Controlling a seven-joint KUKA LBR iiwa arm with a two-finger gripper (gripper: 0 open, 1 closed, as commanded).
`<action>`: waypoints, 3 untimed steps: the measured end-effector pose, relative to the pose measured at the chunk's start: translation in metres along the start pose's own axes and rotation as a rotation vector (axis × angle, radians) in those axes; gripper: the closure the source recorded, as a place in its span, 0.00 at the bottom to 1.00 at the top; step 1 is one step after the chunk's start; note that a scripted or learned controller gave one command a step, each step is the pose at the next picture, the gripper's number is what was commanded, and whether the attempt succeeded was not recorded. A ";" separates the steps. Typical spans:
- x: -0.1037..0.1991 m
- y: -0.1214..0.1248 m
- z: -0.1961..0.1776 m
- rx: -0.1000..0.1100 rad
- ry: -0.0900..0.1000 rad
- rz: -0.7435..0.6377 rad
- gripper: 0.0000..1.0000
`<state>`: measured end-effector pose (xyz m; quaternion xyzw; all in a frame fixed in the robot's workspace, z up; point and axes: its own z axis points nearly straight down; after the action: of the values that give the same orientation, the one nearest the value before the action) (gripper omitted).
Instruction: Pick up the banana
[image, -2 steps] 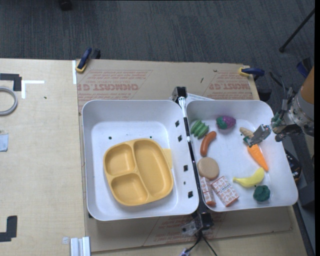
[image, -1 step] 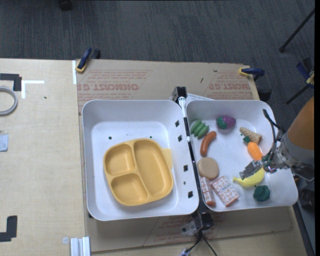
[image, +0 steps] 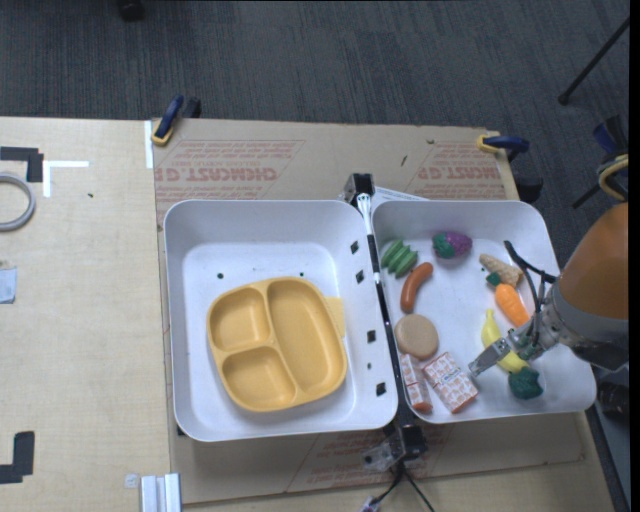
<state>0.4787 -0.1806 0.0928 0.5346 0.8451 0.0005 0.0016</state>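
The banana (image: 490, 329) is small and yellow and lies near the right side of the right bin (image: 455, 220), just below an orange carrot (image: 511, 303). My gripper (image: 503, 351) comes in from the right and sits low over the banana's lower end, hiding part of it. A bit of yellow shows beneath the gripper by a green broccoli piece (image: 526, 384). The banana rests on the bin floor.
The right bin also holds a green vegetable (image: 398, 257), purple grapes (image: 452, 244), a sausage (image: 414, 286), a round brown bun (image: 417, 336) and a red-and-white box (image: 449, 382). A yellow divided plate (image: 277, 343) lies in the left bin (image: 190, 300).
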 end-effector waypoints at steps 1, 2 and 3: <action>-0.001 0.001 -0.010 -0.001 -0.001 0.002 1.00; 0.079 0.061 -0.100 0.001 0.001 0.054 1.00; 0.045 0.070 -0.129 -0.001 -0.001 -0.249 1.00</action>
<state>0.5220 -0.1097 0.2223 0.4254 0.9050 0.0003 0.0023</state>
